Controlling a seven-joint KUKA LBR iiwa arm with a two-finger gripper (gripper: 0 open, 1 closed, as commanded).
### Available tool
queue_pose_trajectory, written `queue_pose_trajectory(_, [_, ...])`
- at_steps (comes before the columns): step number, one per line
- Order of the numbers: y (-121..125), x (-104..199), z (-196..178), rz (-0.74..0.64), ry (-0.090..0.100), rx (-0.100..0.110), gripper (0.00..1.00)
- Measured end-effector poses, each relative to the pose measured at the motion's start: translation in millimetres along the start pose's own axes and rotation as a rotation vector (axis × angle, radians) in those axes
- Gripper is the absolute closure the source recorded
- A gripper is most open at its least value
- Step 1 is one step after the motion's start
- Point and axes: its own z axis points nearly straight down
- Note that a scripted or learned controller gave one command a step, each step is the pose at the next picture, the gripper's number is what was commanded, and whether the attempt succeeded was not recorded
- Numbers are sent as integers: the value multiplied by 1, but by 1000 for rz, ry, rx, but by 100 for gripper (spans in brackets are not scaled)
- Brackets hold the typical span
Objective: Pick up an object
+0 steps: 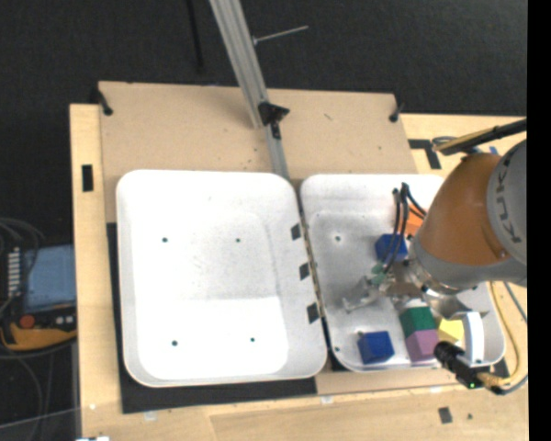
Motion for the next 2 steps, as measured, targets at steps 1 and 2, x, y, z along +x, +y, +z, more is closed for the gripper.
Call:
queue_pose_trajectory(1, [3,1,-13,6,2,-10,100])
queue_pose_trajectory(2, [1,-6,-58,2,0,-11,100])
